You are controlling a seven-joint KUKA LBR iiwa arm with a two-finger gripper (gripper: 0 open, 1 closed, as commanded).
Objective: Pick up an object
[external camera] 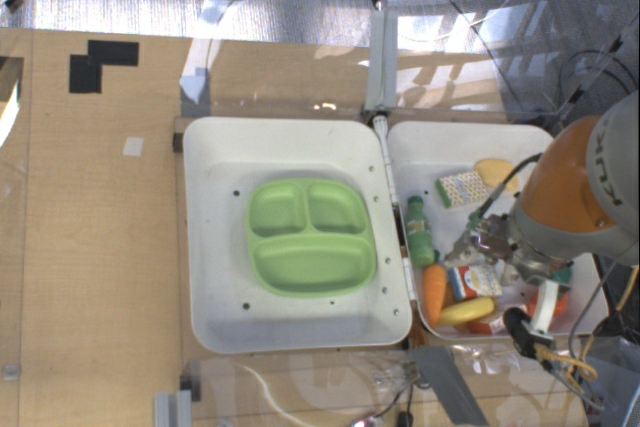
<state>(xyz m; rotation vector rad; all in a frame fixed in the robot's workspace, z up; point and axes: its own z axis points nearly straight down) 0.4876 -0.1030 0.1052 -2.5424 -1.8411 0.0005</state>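
Where toys crowd, tool (484, 253) above carrot (434, 291), banana (467, 311)

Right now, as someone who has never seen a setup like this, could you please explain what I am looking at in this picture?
This is a single camera fixed above a wooden bench, looking down at a slant. The grey and orange shape on the right is a robot arm reaching in; its gripper is the metal part at its lower end, hanging over the right bin. I cannot tell whether it holds anything. Two shallow white plastic bins sit side by side. The left bin holds a light green divided plastic tray. The right bin holds toy food: a green bottle, an orange carrot, a yellow banana, a small patterned box and a pale yellow rounded piece. The arm's job is to pick one object up.
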